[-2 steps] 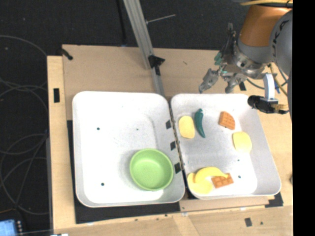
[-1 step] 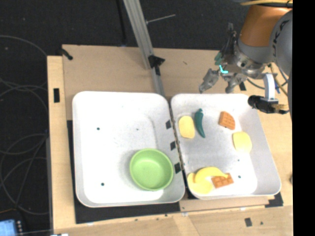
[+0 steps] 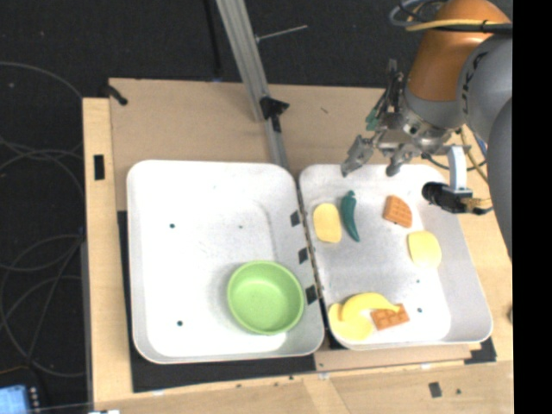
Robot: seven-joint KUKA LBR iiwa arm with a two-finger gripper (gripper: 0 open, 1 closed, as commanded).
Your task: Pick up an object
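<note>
End effector (image 3: pixel 376 159) positioned above the far edge of the right bin (image 3: pixel 461 257); fingers (image 3: pixel 354 160) spread apart, tips angled downward; nothing between them; no contact with any object visible.

Right bin contents, all lying on the bin floor:
- green pepper-shaped piece (image 3: pixel 349 215), near the far left, just beside a pale yellow rounded piece (image 3: pixel 326 222);
- orange waffle-patterned piece (image 3: pixel 397 210), below and slightly right of the end effector, apart from the fingers;
- pale yellow flat piece (image 3: pixel 423 247), toward the right side;
- yellow curved piece (image 3: pixel 362 313) at the near edge, with a second orange waffle-patterned piece (image 3: pixel 389 317) resting on it.

Left bin (image 3: pixel 172 205): green bowl (image 3: pixel 266 296) upright in the near right corner, close to the wall shared with the right bin.

Arm: orange band (image 3: pixel 448 33) above the wrist, grey link entering from the right; black fitting (image 3: pixel 444 195) hanging beside the right bin's far right corner.

Grey metal post (image 3: pixel 246 54) slanting across the counter (image 3: pixel 181 123) behind the bins, ending near the gap between them.
</note>
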